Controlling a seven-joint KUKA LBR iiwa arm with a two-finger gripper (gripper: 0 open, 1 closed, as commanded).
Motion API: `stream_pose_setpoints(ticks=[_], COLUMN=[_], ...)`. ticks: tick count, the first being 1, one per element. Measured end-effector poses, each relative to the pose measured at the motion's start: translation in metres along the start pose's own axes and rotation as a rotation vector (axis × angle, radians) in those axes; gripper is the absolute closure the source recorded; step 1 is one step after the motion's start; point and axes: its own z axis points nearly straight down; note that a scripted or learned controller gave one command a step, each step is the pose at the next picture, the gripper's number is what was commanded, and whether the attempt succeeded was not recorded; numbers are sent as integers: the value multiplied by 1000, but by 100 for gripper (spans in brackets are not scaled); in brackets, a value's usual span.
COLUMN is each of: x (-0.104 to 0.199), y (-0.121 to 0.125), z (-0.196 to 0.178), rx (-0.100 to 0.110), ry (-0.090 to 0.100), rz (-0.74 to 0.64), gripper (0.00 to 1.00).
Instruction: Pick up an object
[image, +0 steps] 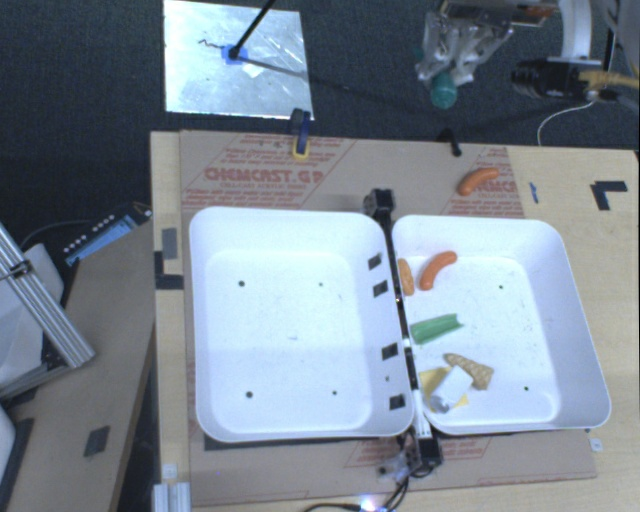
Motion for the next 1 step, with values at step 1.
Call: stream_pose_setpoints(ticks=[1], x=[121], y=[-5], z=[240], rx=[20], ry=[2], rz=[-15], gripper=[100])
